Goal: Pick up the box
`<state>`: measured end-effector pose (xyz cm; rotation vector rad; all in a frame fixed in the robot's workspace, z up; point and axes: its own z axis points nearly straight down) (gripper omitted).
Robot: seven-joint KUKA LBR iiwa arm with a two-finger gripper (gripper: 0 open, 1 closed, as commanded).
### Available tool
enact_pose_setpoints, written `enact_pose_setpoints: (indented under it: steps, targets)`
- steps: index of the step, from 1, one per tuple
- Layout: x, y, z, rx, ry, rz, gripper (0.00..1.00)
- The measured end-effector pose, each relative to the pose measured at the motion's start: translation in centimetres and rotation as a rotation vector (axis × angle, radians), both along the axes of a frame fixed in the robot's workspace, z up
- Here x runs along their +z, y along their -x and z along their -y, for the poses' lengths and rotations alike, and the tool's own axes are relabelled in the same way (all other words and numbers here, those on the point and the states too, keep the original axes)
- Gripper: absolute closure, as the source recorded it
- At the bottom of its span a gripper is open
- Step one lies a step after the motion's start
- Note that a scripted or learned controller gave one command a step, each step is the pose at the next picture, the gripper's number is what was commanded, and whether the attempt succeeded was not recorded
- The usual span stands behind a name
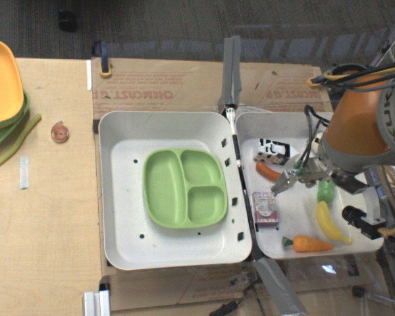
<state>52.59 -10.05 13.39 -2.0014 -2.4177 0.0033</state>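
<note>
The box [264,209] is small and pink-maroon with a pale label. It lies flat in the right bin [355,245], close against that bin's left wall. My gripper [291,178] hangs low over the middle of the right bin, up and to the right of the box and apart from it. Nothing shows in its grasp. The grey arm with its orange band [355,120] comes in from the right and hides part of the bin's far right side.
Around the gripper lie a black-and-white packet [272,150], an orange-red sausage shape [268,171], a green item [325,191], a banana [330,221] and a carrot [307,244]. The left bin [118,196] holds a green divided plate [184,188].
</note>
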Motion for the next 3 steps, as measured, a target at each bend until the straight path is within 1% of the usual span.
enact_pose_setpoints:
  steps: [1,2,3]
  targets:
    - [2.5,3.7,1.3,-0.251,0.001,0.0,0.0]
    - [0.6,-1.1,7.7,-0.217,0.002,0.001,0.0]
    - [-3.3,-4.4,10.6,-0.267,0.002,0.001,0.0]
